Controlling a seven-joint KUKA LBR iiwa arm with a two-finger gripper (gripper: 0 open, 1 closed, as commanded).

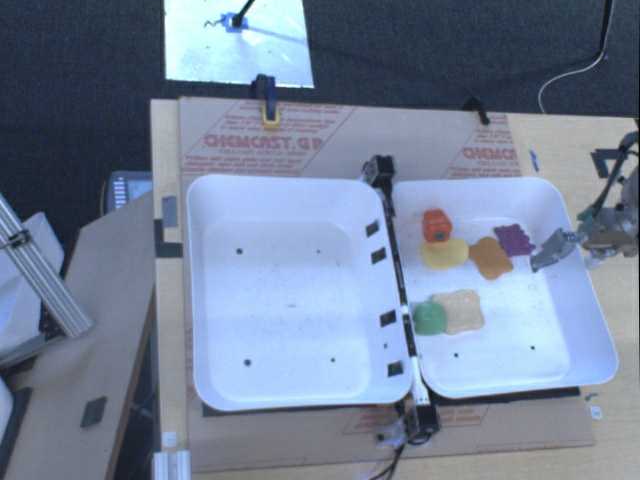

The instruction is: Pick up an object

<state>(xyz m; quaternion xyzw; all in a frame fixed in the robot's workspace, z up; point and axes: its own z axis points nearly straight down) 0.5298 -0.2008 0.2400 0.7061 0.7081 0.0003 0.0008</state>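
While tool (556, 247) hovers over right bin (560, 353), grip state unclear, purple piece (513, 238) just left of it

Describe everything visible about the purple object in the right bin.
The purple object is small, flat-looking and lumpy-edged, with a matte, bumpy surface; its material is unclear. It lies on the floor of the right bin, in the far right part, beside the orange piece, touching or nearly so. The gripper sits just to its right, not holding it.

Six small toys (468, 258) clustered in right bin (560, 368).
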